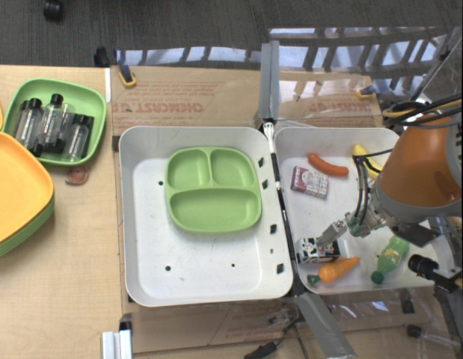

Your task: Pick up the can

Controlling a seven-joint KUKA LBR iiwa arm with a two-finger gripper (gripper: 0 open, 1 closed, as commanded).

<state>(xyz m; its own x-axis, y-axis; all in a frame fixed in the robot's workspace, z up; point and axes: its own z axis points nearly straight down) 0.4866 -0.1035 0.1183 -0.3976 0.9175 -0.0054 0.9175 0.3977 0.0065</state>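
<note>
Carrot (337,269) and green bottle (388,257) flank the hand (318,247) (grip state unclear), hot dog (327,164) beyond.

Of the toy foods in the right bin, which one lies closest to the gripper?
The carrot, orange with a green tip, lying just below the gripper near the bin's front wall. The hot dog and banana sit toward the back; the green bottle lies farther right.

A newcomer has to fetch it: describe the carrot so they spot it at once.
Go to the right white bin. At its near edge, below the gripper, lies the carrot. It is orange and tapered with a green end, unlike the red sausage at the far side and the green bottle beside it.
</note>
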